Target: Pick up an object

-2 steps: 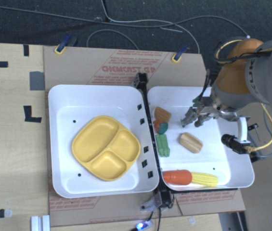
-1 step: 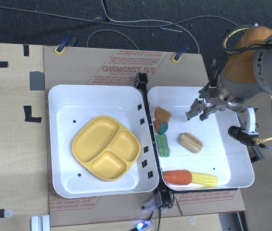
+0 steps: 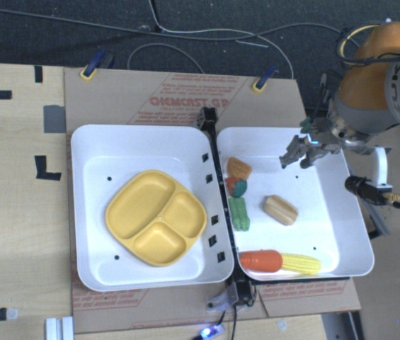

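The right bin (image 3: 341, 211) holds several toy foods. A tan bread roll (image 3: 280, 210) lies near its middle. An orange piece (image 3: 239, 168), a small red and teal piece (image 3: 237, 186) and a green pickle (image 3: 240, 213) line its left wall. A red-orange carrot (image 3: 261, 261) and a yellow corn cob (image 3: 300, 263) lie along its front. My gripper (image 3: 300, 154) hovers over the bin's far right part, up and right of the bread roll. Its two dark fingers are spread apart with nothing between them.
The left bin (image 3: 90, 190) holds a yellow divided plate (image 3: 156, 217). A black divider (image 3: 217, 190) with clips runs between the bins. Cables lie on the dark floor behind the bench. Yellow clamps (image 3: 262, 82) pin the cardboard under the bins.
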Action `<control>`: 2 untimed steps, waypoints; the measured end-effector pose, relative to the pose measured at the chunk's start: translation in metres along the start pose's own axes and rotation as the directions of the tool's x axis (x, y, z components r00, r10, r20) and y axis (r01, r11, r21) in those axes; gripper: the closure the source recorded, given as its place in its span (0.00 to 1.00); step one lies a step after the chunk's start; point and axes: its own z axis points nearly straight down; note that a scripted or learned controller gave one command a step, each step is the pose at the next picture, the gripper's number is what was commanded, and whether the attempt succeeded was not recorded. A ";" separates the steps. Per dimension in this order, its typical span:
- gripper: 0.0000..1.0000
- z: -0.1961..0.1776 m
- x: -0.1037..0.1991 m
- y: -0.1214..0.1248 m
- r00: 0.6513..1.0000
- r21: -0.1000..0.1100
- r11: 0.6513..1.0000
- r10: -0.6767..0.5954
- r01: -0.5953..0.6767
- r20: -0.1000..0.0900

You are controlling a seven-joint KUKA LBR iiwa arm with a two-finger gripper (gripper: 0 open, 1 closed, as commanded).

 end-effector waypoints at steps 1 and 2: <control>1.00 0.004 0.063 0.008 1.000 0.003 1.000 -0.005 0.005 -0.002; 1.00 0.017 0.120 0.009 1.000 0.006 1.000 -0.005 0.005 -0.001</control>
